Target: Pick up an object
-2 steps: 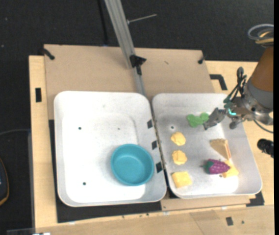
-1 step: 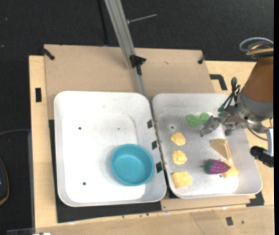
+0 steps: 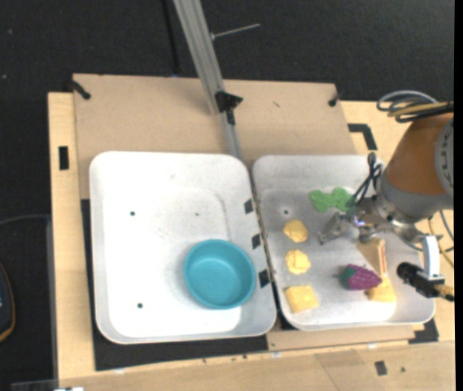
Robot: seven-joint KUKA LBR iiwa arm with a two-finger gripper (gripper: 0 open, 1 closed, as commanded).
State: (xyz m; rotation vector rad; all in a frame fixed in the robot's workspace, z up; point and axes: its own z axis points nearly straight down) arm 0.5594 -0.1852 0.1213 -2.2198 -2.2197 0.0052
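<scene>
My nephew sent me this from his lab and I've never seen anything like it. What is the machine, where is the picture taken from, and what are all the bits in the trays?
The picture comes from one fixed camera above a bench, looking down at a slant. The grey and orange shape at the right is a robot arm; a program moves it to pick up an object. At its tip is a pincer, hanging over the right bin. I cannot tell from here whether it is open or shut, or holding anything. The right bin holds three yellow pieces in a column, a green piece next to the pincer, a purple piece and a yellow wedge behind it. The left bin holds a blue bowl. The slanted metal bar at the top is a fixed support.
</scene>
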